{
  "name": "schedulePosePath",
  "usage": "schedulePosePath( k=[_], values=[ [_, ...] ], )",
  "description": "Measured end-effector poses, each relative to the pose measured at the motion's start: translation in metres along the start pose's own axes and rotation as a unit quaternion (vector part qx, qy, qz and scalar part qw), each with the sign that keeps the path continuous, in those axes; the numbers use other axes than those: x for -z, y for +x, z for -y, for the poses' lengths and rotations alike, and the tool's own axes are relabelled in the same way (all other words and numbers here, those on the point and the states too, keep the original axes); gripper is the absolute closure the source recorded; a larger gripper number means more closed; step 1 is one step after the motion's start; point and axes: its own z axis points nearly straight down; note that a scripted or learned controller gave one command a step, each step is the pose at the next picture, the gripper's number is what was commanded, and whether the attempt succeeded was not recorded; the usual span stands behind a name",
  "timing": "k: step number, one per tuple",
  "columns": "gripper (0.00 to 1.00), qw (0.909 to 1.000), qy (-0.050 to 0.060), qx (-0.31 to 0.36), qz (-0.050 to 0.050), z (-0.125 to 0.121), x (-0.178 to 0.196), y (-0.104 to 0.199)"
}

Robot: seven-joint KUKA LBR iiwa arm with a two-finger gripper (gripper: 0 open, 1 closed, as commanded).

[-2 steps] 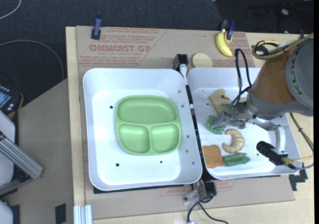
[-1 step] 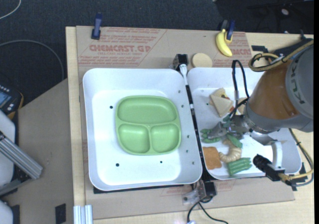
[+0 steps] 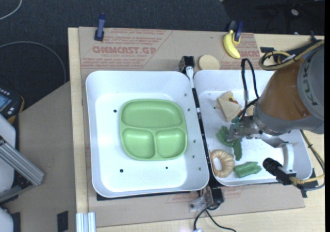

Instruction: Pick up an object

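We're looking down on the two white bins, and the arm is in over the right bin, its orange band plain above the wrist. The gripper is low among the objects there, right at a dark green leafy piece; whether its jaws are apart or together we cannot tell, since the wrist hides them. Just above it lies a tan sandwich-like wedge. Toward the near side of that bin we've got a pale ring-shaped pastry, and just beside it a light green pod-like piece. Over in the left bin a green divided plate sits near the middle. Outside the bins, on the far part of the bench, we see a banana and a round tan disc.
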Motion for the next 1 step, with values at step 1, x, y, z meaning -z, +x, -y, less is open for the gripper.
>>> schedulePosePath(
  k=[1],
  values=[
    [1.0, 1.0, 0.0, 0.003, 0.0, 0.022, 0.1992, 0.0423]
  ],
)
